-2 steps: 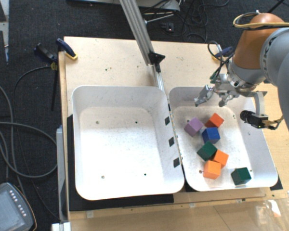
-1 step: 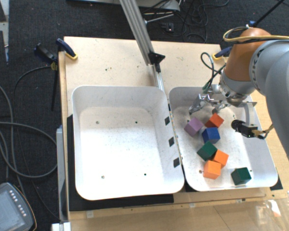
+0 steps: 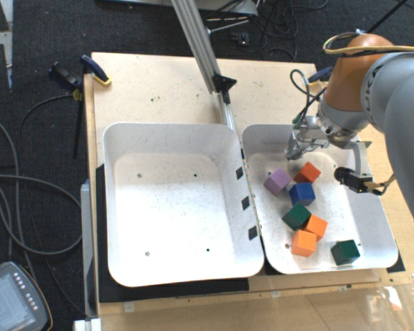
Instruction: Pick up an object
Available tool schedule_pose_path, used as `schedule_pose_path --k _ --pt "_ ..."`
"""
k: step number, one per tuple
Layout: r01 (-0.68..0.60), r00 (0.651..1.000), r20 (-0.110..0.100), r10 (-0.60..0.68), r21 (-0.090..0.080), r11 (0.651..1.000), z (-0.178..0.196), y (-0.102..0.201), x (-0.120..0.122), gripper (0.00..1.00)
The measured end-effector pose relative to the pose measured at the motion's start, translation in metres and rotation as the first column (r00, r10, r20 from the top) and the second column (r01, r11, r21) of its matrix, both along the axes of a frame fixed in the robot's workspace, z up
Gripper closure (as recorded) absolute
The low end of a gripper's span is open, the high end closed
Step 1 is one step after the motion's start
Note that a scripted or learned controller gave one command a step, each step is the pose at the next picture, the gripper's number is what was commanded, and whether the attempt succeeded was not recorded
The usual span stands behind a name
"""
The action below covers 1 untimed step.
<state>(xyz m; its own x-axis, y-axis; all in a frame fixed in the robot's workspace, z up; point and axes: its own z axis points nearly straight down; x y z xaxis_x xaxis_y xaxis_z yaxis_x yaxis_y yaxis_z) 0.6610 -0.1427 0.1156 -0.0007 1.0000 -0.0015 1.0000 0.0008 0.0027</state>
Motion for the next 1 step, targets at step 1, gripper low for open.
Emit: schedule_pose_path --k 1 --pt "0.001 1.0 0.002 -0.001 0.0 1.0 0.0442 0.0012 -0.0034 1.0"
